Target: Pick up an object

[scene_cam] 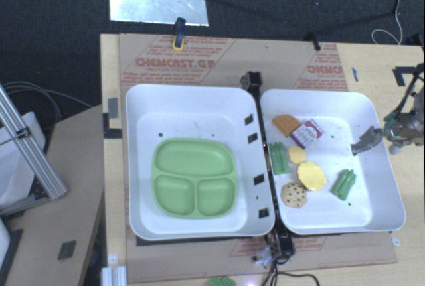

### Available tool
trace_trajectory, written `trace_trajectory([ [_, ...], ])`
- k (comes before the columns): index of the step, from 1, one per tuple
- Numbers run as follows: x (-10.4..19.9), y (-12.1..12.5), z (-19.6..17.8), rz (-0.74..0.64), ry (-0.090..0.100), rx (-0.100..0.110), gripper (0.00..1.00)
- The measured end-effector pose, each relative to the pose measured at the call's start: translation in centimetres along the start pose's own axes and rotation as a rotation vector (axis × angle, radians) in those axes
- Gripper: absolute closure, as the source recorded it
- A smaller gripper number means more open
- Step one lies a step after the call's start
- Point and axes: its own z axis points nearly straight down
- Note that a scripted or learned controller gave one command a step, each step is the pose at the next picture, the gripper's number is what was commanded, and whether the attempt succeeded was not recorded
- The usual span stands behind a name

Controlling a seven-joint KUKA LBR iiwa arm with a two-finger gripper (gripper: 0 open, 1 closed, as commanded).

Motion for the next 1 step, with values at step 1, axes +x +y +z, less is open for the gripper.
trace_trajectory([
  [1,3.27,-1.41,11.42,0.0,0.005,0.01,0.0],
])
